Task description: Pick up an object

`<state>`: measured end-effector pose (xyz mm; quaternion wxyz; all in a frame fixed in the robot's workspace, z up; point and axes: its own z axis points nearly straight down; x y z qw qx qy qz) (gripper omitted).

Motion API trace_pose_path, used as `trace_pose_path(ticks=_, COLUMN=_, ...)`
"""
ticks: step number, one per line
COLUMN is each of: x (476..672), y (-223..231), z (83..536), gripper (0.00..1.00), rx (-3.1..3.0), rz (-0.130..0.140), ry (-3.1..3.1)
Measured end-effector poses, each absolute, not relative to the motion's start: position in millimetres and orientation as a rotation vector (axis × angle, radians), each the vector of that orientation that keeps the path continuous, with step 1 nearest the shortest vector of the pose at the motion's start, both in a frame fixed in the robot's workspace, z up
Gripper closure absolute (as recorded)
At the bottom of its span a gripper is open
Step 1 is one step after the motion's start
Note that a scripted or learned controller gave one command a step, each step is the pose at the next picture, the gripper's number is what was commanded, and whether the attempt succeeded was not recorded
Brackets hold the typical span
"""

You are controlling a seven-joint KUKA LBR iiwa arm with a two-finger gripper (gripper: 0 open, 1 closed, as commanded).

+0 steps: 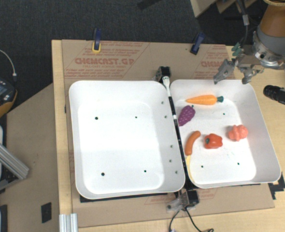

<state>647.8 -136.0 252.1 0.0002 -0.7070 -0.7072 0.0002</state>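
Cardboard-topped bench (133, 57) carries 2 white bins; the gripper (234, 74) hangs open and empty over the right bin's (258, 163) far rim, so approach is in hand; next it must descend onto the nearby carrot (202, 100).

Two shallow white bins, left bin (84, 129) and right bin (258, 129), sit side by side, edges touching, on a brown cardboard sheet (133, 59) printed with red lettering. A blue clamp (97, 40) and a second blue clamp (197, 42) grip the sheet's far edge. Dark carpet (60, 8) surrounds the surface.
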Motion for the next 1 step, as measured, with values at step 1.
trace_pose_path(ticks=1, x=639.4, y=-131.3, z=518.5, gripper=0.00, rx=-2.232, rz=-0.018, ry=-2.238)
